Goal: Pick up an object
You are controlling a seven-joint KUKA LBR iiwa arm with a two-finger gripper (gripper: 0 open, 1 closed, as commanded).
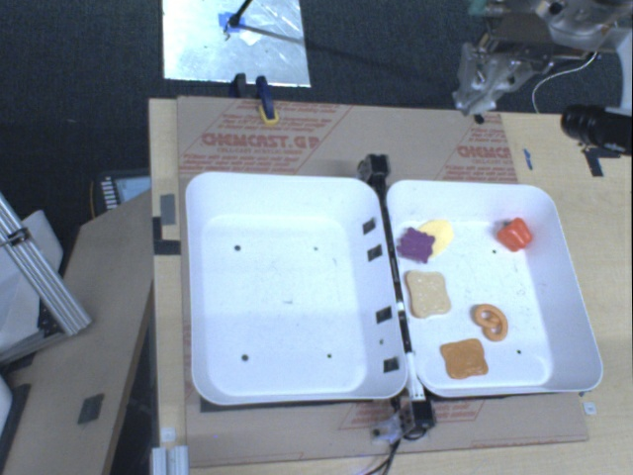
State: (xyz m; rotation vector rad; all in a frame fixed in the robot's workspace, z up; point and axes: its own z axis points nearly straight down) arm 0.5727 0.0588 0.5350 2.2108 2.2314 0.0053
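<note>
Five toys lay in the right bin, near and below the gripper, which hung beyond its far rim.

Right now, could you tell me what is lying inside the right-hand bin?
The right bin holds five items: a purple piece overlapping a yellow piece, a red pepper, a bread slice, a pretzel and a brown piece. The yellow piece's left edge is covered.

A silver sheet lies beyond the brown cardboard, with a metal rail at left
</note>
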